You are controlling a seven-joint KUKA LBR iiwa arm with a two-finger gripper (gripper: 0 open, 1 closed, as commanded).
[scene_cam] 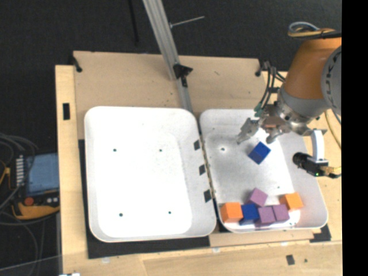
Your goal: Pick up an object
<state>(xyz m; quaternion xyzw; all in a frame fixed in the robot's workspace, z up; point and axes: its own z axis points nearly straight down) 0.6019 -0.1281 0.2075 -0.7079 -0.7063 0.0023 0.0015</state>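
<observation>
**Camera view: gripper spread above a blue cube in the right bin**

Camera view, looking down at a slant, gives us the bench [132, 79] with its two shallow white bins side by side. In the left bin [95, 171] we see a bare white floor with a few small dark dots. The right bin [230, 125] holds all the blocks.

We find the arm [310, 68] reaching in from the right, its orange band sitting above the grey wrist. The gripper [260, 132] hangs over the upper part of the right bin, and we read its two fingers as spread apart, one angled toward the left and one toward the right, with nothing between them. Just below it sits a blue cube [259, 152], turned on a diagonal and standing alone on the bin floor, close under the fingertips; we cannot tell whether they touch it.

Along the near edge of the right bin we count a cluster of blocks: an orange block [232, 211] at the left, a second blue block [249, 212] just beside it, three purple blocks [266, 214] packed together, and another orange block [293, 200] toward the right wall.

A slanted metal pole [164, 33] crosses the top of the bench, ending near the gap between the bins.
</observation>
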